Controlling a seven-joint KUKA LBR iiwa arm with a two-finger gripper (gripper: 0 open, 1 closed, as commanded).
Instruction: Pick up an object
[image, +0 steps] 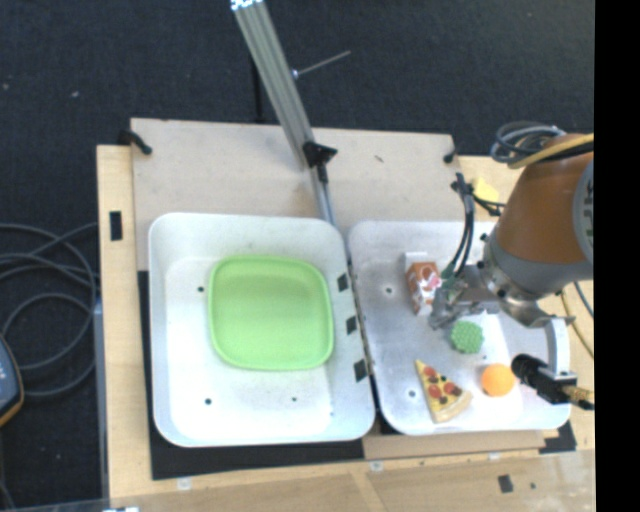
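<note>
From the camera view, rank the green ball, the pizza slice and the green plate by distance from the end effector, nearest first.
1. Green ball, just right of the end effector, right bin.
2. Pizza slice, below it, at the right bin's near edge.
3. Green plate, in the left bin.

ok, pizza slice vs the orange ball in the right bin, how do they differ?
The pizza slice is a flat yellow wedge with red spots; the orange ball is round and plain orange. The slice lies nearer the divider between the bins, the ball further toward the arm's side. The slice covers more of the floor than the ball. Both sit loose along the near edge of the right bin, apart from each other.
</note>
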